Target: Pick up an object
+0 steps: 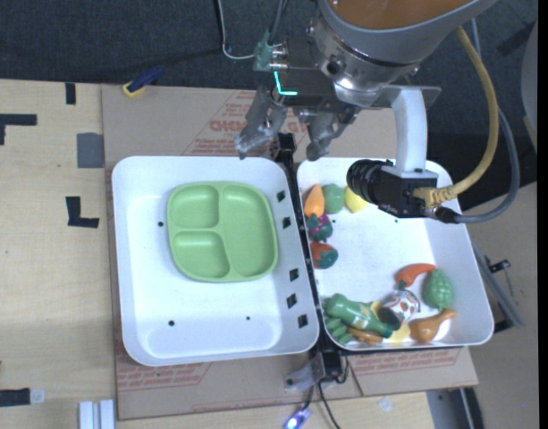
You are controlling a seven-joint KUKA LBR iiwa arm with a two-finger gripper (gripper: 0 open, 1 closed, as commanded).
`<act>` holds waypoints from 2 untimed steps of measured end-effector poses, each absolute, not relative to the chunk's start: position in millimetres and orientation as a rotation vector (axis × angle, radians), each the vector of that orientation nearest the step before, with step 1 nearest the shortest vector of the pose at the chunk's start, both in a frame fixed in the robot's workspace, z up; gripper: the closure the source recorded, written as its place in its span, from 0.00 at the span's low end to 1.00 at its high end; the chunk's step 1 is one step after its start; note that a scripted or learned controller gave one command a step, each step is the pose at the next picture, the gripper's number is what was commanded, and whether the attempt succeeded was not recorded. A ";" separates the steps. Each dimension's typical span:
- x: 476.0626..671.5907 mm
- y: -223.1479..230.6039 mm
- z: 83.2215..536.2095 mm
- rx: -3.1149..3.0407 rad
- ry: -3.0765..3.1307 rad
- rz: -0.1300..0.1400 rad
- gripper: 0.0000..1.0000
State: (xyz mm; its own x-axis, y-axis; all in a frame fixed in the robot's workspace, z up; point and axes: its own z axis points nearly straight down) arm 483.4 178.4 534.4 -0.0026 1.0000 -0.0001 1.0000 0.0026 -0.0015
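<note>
My gripper [281, 147] hangs high over the far end of the divider between the two bins, its two fingers [253, 135] spread open with nothing between them. The right bin [461, 248] holds toy foods. An orange and green carrot [314, 199], a yellow piece [354, 200], a purple and green bunch [321, 228] and a red-orange piece [324, 256] lie along its left side. A green vegetable [439, 287], an orange pear shape [429, 328] and a small can [400, 307] sit at its near right. A green divided plate [223, 231] lies in the left bin [135, 266].
A black cylinder on a white bracket [387, 189] juts from the arm over the far part of the right bin. More green and orange toys [352, 318] are piled at the right bin's near left corner. Cables [224, 25] hang behind the bins.
</note>
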 end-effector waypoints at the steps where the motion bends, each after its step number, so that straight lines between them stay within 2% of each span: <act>1: 483.6 179.2 544.5 -2.215 -2.225 0.002 1.00; 2: 546.7 159.5 532.8 -2.224 -2.220 0.004 1.00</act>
